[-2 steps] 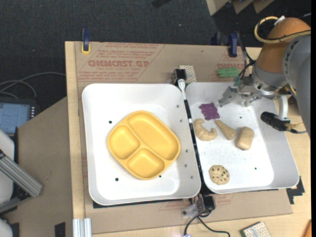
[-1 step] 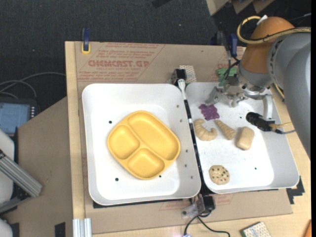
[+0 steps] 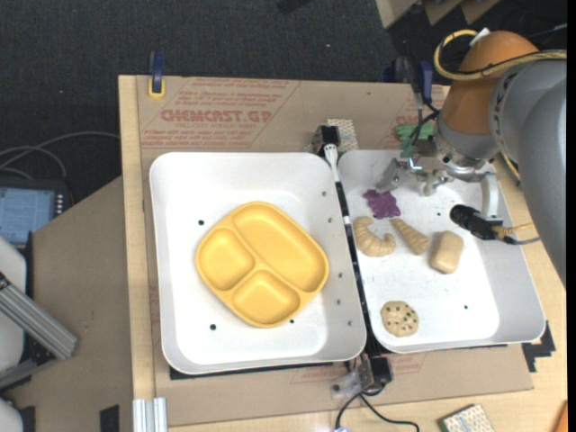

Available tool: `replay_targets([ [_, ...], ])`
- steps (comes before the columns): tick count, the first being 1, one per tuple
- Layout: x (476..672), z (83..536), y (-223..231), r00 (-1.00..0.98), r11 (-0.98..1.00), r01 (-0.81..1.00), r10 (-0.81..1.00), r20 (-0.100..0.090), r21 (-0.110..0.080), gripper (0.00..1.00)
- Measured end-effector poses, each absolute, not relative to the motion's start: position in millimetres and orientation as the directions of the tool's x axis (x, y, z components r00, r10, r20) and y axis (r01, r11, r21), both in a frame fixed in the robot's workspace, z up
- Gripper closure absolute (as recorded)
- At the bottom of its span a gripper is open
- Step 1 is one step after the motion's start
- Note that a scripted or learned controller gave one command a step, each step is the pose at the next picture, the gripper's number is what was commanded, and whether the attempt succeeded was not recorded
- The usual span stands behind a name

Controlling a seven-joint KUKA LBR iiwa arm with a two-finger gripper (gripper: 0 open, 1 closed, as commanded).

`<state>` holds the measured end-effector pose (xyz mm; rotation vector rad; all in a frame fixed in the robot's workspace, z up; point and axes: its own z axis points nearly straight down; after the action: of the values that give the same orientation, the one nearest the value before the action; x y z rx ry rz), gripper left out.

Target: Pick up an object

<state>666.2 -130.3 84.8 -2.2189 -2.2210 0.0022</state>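
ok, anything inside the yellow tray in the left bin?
The yellow tray has three compartments, and all three show bare yellow plastic. The tray covers the middle of the left bin floor, so what lies beneath it is hidden.

Two shallow white bins side by side on a brown bench (image 3: 225,106), seen from above at a slant. In the left bin (image 3: 180,313), a yellow three-compartment plate (image 3: 261,264); in the right bin (image 3: 504,304), a purple toy (image 3: 383,204), a croissant (image 3: 373,238), a cone-shaped pastry (image 3: 411,234), a pale bread roll (image 3: 446,251) and a chocolate-chip cookie (image 3: 399,318). From the right, a grey arm with an orange band (image 3: 481,84), its gripper (image 3: 421,174) low over the right bin's far end, near the purple toy.
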Motion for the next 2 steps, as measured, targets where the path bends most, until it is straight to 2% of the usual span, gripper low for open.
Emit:
replay_targets([
  [1,666.6,86.0,-214.1,0.004,-0.004,1.0,1.0,0.019,-0.007,0.0],
  [2,667.2,85.0,-123.0,-0.008,0.008,1.0,1.0,0.004,-0.002,0.0],
])
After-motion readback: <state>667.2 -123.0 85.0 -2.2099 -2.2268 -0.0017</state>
